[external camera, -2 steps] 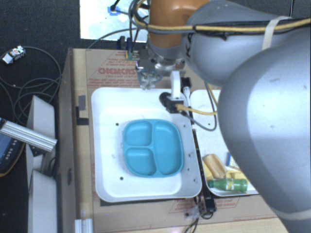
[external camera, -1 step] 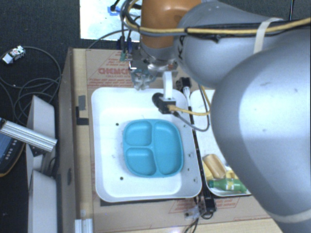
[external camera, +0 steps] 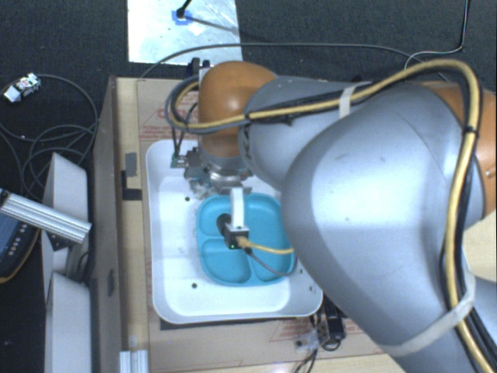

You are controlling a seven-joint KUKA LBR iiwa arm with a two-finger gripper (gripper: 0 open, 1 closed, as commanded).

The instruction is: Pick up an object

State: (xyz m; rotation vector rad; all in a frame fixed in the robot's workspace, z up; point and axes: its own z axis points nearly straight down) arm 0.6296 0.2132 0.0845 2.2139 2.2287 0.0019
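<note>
Dark carpet floor all round, brown cardboard-lined bench top in the middle. A white bin sits on the bench; everything below is placed relative to it. Inside the bin, toward its right half, lies a blue divided plate, flat, with compartments facing up, the only loose thing seen in the bin. The bin's left strip is bare white with a few dark specks. The grey arm covers the bin's right side and everything beyond it, with the orange band over the bin's far edge. The gripper hangs at the far rim of the plate, just inside the bin's far wall, pointing down. Open or closed: cannot tell, the wrist hides it, and nothing is seen held. Contact with the plate is also unclear. Beyond the bin's far side, on the carpet, lies a silvery sheet with a small blue mark. Left of the bin are loose black cables on the carpet and an aluminium rail.
</note>
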